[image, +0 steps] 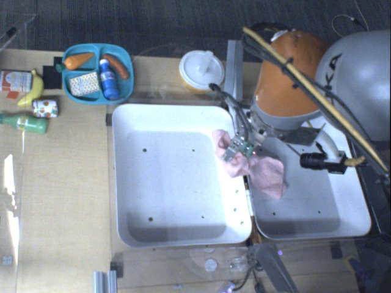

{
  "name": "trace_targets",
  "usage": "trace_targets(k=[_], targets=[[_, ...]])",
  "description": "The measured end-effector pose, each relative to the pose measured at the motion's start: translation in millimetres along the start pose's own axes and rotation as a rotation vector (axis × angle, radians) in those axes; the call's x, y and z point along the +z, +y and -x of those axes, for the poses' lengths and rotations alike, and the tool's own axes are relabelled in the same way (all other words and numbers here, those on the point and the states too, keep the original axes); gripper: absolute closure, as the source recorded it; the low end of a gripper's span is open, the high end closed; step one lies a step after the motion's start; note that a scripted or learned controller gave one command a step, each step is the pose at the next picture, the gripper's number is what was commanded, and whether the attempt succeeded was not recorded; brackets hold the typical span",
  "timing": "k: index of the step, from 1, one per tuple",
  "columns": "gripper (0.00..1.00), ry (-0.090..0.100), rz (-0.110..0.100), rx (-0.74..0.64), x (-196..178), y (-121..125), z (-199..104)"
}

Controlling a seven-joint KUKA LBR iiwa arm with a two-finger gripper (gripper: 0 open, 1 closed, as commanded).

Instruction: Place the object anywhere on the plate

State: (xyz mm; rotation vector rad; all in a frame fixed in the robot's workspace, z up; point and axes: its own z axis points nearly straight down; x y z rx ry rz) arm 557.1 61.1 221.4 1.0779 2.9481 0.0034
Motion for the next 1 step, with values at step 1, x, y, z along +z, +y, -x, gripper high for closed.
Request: trace_targets(k=[1], targets=[[1.00,-0.001,0.001,-0.399,7.8,27.1,-43.6]])
